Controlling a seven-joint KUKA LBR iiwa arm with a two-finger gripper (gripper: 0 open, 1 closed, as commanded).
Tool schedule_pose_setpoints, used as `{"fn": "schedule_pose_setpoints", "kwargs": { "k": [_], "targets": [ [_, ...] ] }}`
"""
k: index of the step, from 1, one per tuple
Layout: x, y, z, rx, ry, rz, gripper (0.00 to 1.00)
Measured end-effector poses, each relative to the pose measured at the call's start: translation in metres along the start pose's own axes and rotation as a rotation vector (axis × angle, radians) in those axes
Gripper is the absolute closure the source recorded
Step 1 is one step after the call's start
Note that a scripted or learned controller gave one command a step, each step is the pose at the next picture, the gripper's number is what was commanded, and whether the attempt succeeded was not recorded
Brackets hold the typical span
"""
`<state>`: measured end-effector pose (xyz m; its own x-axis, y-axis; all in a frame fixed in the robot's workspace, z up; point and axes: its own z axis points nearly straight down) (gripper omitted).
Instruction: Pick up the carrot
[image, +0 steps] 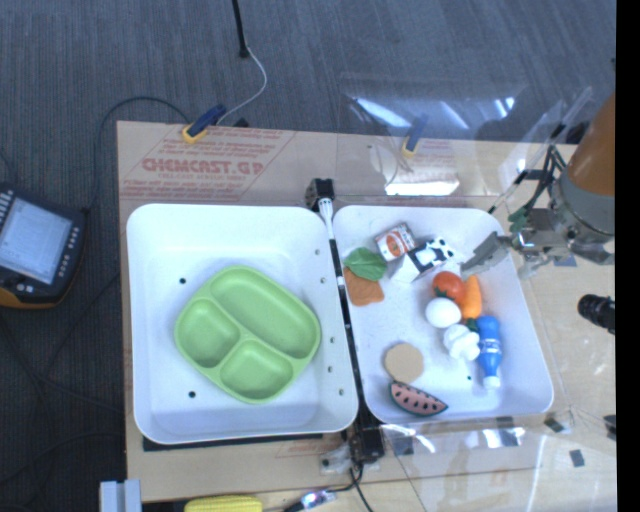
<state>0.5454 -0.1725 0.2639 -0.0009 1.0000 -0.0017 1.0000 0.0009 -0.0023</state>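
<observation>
The carrot (473, 297) is a short orange piece lying in the right bin (530, 390), near its right wall, against a red-orange tomato (448, 284) on its left. My gripper (480, 257) reaches in from the right and hangs just above and up-right of the carrot, with a grey fingertip pointing down-left toward the tomato. Nothing shows between the fingers.
Around the carrot lie a white egg (443, 312), a white lumpy piece (462, 343), a blue bottle (488, 352), a black-and-white carton (430, 256), a can (395, 243), a leaf (364, 265), a tan disc (404, 361) and a watermelon slice (418, 400). The left bin (160, 240) holds a green divided plate (248, 332).
</observation>
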Motion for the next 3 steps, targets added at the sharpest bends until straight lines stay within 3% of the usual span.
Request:
{"fn": "schedule_pose_setpoints", "kwargs": {
  "k": [1,2,3],
  "targets": [
    [-0.013,0.032,0.154,0.015,0.003,0.029,0.0],
    [-0.014,0.037,0.137,-0.001,-0.003,0.027,1.0],
    [0.033,0.02,0.07,-0.001,0.001,0.378,1.0]
  ]
}}
